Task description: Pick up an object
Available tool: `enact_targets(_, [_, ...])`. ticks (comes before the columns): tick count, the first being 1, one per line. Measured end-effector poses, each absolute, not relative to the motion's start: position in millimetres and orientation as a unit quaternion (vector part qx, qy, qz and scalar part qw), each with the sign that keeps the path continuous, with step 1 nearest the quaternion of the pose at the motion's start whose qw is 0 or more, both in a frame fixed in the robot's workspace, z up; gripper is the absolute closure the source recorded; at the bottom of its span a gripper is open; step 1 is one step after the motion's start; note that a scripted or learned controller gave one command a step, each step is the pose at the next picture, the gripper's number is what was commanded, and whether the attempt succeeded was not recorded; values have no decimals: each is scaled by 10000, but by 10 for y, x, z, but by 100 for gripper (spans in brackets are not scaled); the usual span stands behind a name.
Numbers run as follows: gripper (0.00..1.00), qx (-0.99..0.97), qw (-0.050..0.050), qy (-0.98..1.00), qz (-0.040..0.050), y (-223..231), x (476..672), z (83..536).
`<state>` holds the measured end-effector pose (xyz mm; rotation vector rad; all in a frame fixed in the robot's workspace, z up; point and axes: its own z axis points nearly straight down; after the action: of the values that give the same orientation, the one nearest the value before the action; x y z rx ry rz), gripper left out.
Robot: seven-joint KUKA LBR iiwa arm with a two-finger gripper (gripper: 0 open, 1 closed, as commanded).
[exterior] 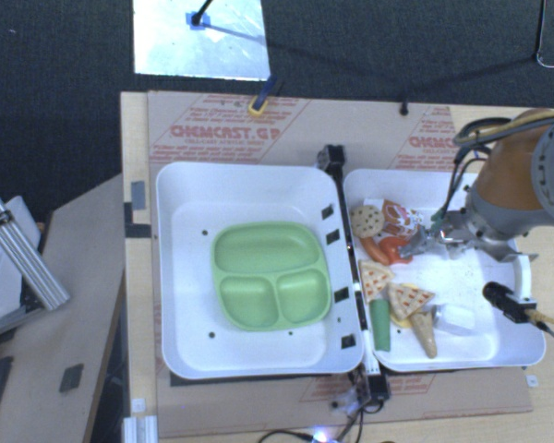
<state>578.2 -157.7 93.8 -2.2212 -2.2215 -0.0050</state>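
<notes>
The brown sheet (231,123) under the bins carries red print; at the left, behind the left bin, the word "CHEMCAST" can be read, followed by letters that look like "GP"; smaller red lines around it are too blurred to read; the same red print stands again at the right (434,141), partly hidden by the arm, not readable in full.

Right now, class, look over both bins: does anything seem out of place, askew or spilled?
Nothing looks spilled or damaged. The green divided plate sits slightly turned in the left bin. The toy food is heaped against the right bin's left wall, with the green stick lying along that wall. The gripper is over the heap.
</notes>
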Motion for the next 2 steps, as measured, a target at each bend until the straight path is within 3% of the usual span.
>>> enact_targets(1, [100,-7069,-48,-7073,-34,-1589,5805,1081])
enact_targets(2, [100,-7055,-24,-7087,-16,-1513,5758,1651])
